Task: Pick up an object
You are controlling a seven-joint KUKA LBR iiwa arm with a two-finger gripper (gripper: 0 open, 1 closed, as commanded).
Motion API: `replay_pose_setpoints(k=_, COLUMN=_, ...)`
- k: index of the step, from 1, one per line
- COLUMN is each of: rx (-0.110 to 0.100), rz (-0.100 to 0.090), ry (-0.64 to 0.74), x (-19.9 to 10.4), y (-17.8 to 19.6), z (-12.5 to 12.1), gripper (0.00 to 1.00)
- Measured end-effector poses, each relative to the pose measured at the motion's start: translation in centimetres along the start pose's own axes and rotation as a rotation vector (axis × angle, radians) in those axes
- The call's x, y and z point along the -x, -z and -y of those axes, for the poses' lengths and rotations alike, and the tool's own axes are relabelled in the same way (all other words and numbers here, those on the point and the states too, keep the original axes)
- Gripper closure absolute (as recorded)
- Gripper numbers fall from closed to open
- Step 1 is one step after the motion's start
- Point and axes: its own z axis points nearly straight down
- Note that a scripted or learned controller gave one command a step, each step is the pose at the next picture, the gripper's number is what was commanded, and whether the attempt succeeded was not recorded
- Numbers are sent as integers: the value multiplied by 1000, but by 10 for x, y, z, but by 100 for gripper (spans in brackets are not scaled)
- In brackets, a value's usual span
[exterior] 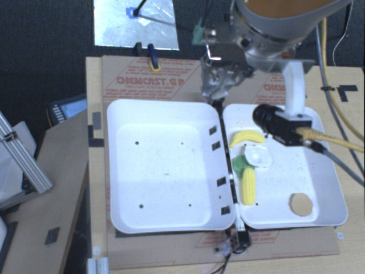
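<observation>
Above the bins' far rim, the gripper (217,93) hung, its grip state impossible to tell. The banana (246,137) lay in the right bin (331,198); a good pick probably needed centring over it before descending.

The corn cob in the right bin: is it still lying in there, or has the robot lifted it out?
In the bin. The corn cob lies flat on the right bin floor beside the banana; the gripper hangs above the far rim.

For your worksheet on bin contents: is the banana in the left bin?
No, the banana lies in the right bin, beside the corn.
</observation>
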Motion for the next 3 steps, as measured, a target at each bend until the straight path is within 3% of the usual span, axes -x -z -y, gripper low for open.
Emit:
replay_pose_setpoints(k=1, rx=2, rz=-1, ry=4, x=0, y=11, z=0, gripper=100)
replay_pose_setpoints(k=2, rx=-20, rz=9, ry=-6, x=-15, y=-175, z=-8, gripper=100)
replay_pose_setpoints(k=3, rx=2, rz=5, ry=-15, x=59, y=-133, z=-56, gripper=100)
